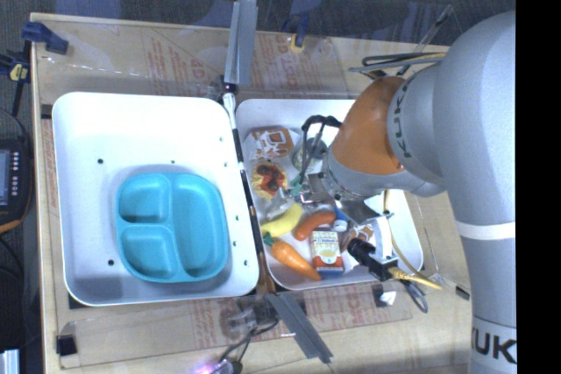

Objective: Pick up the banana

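The banana (pixel 280 225), small and yellow, lies in the right bin (pixel 405 251) near its left wall, among other toy food. My gripper (pixel 321 186) is down inside this bin, a little up and to the right of the banana. The orange band and grey wrist above it cover most of it. I see nothing held in it.
Around the banana lie an orange carrot (pixel 294 257), a reddish sausage (pixel 314 224), a small juice carton (pixel 326 248) and a brown waffle (pixel 273 142). The left bin (pixel 79 188) holds a blue divided plate (pixel 172 225). The arm covers the right bin's right half.
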Motion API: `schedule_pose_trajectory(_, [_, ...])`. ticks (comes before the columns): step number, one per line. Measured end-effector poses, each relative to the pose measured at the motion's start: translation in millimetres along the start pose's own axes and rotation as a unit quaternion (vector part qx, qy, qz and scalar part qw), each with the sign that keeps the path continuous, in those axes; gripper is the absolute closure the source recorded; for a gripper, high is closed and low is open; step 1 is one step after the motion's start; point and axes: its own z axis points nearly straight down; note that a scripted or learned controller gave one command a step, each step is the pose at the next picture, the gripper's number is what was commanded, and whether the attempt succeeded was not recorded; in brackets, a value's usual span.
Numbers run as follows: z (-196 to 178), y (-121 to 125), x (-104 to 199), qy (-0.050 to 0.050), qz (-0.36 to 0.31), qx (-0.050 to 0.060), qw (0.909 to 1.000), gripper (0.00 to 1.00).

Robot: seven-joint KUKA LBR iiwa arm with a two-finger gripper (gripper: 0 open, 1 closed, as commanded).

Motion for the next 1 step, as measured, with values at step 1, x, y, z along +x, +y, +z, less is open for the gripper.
schedule_pose_trajectory(1, [-9.6, 0.6, 0.3, 0.000, -0.002, 0.001, 1.0000, 1.00])
